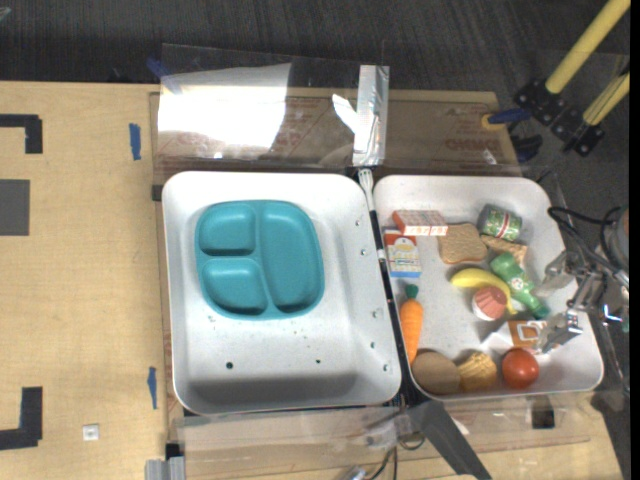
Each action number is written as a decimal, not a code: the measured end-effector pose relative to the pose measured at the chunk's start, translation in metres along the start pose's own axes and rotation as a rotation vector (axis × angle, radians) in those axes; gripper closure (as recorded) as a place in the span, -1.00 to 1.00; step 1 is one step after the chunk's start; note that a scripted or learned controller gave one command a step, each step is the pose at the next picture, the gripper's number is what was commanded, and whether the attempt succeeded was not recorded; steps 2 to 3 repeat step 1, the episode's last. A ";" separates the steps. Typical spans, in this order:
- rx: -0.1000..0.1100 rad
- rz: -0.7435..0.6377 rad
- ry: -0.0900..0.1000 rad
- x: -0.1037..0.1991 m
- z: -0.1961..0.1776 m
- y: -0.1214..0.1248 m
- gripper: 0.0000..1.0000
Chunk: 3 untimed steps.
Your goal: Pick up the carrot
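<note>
Nearest the camera, along the lower edge of the right bin (570,200), a brown potato-like piece (435,370), a tan waffle-textured piece (478,370) and a red tomato (519,367) are lined up side by side. Just above the potato-like piece, the carrot (411,327) is found lying lengthwise against the left wall of that bin, its orange body pointed toward the near edge and its green top toward the far side, next to a small red and white carton (402,253). Further toys are scattered across the same bin: a slice of bread (462,243), a green can (500,223), a yellow banana (476,279) and a green vegetable piece (517,280). The claw (572,313) is seen at the right rim of this bin, well apart from the carrot, with the whole heap of toys lying between them. Nothing is gripped by the claw, though whether its fingers are wide or narrow cannot be told from the tangle of metal parts. The left bin (345,353) is occupied by a teal divided plate (260,257). Both bins are carried by the worktop (80,268), whose surface is marked with black and blue tape.
</note>
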<state>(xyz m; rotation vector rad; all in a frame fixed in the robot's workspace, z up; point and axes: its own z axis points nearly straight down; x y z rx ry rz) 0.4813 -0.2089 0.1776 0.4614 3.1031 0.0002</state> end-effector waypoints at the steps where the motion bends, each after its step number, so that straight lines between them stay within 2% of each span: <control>1: 0.001 0.049 -0.005 -0.003 -0.024 -0.006 -1.00; 3: 0.001 0.049 -0.005 -0.003 -0.024 -0.006 -1.00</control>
